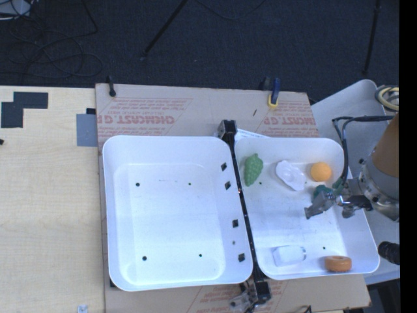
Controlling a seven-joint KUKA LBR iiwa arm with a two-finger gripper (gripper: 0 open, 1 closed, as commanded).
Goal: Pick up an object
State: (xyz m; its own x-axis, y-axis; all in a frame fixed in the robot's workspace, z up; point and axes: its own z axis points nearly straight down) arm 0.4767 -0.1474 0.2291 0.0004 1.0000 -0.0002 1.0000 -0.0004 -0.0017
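While the gripper (317, 208) sits low in the right bin (355, 253) near the orange ball (320, 171), jaw state unreadable, nothing looks lifted; pickup remains.

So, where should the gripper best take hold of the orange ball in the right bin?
Probably across the widest middle of the orange ball, coming straight down from above. It is round, so any side works, but a white object lies close on its left and the bin wall near its right.
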